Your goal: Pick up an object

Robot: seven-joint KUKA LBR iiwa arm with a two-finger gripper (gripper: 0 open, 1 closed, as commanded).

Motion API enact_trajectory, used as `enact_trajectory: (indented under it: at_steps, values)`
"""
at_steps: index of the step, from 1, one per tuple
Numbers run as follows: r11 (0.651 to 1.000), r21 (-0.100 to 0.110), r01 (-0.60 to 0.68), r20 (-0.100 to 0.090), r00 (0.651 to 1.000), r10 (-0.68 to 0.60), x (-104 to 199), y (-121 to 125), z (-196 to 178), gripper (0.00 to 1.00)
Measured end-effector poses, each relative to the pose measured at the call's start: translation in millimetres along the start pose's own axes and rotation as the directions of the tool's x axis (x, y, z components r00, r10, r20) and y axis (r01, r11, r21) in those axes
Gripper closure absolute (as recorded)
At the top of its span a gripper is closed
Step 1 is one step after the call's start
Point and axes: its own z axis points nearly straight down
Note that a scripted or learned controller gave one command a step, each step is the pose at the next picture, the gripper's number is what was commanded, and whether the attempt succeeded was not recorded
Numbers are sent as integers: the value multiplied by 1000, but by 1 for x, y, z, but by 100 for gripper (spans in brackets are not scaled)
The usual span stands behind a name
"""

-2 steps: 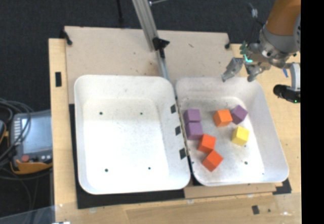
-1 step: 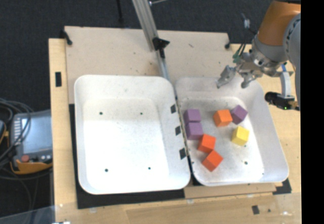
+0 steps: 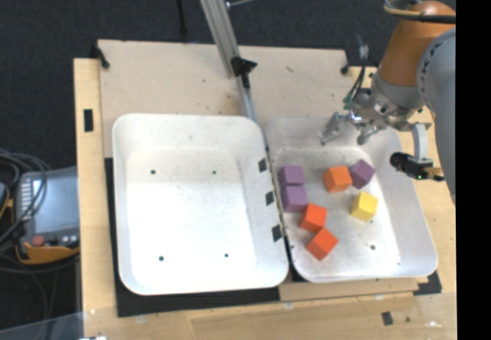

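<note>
Our end effector (image 3: 349,128), fingers apart and gripping nothing, hangs just beyond the small orange cube (image 3: 337,179), which lies nearest below it.

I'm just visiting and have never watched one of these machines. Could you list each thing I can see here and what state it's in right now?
Gripper: open, holding nothing, above the right bin's far edge.
Two purple blocks: touching, by the right bin's left wall.
Third purple block: touching the orange block.
Yellow block: tilted, alone.
Two red-orange blocks: resting corner to corner.
Right bin: holds all seven blocks.
Left bin: no blocks.
</note>
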Motion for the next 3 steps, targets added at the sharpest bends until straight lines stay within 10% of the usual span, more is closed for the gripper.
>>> enact_trajectory:
  at_steps: [1, 2, 3]
  values:
    - [1000, 1, 2, 0, 1000, -2, 0, 0, 52, 0]
    - [1000, -9, 5, 5, 1000, -5, -2, 2, 36, 100]
    - [1000, -10, 0, 0, 1000, 0, 2, 5, -11, 100]
